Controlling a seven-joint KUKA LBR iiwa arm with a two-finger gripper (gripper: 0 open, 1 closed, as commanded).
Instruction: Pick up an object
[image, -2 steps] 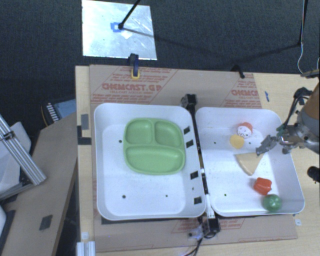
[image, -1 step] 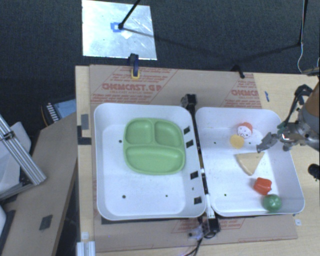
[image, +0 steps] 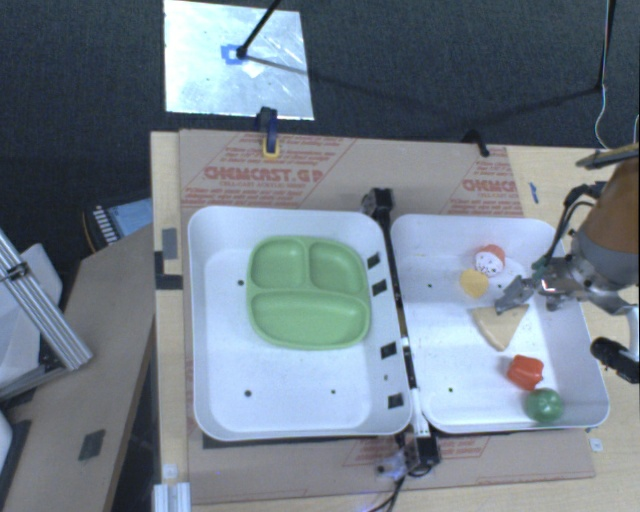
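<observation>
The right bin holds several small objects. A red-and-white toy lies next to a yellow piece. Below them are a beige wedge, a red-orange block and a green ball. My gripper reaches in from the right and sits just above the wedge's upper right corner. Its fingers are spread open, with one dark finger pointing down-left toward the wedge. Nothing is between them.
The left bin carries a green divided plate. A black divider with clips runs between the bins. The grey arm with its orange band hangs over the right bin's right wall.
</observation>
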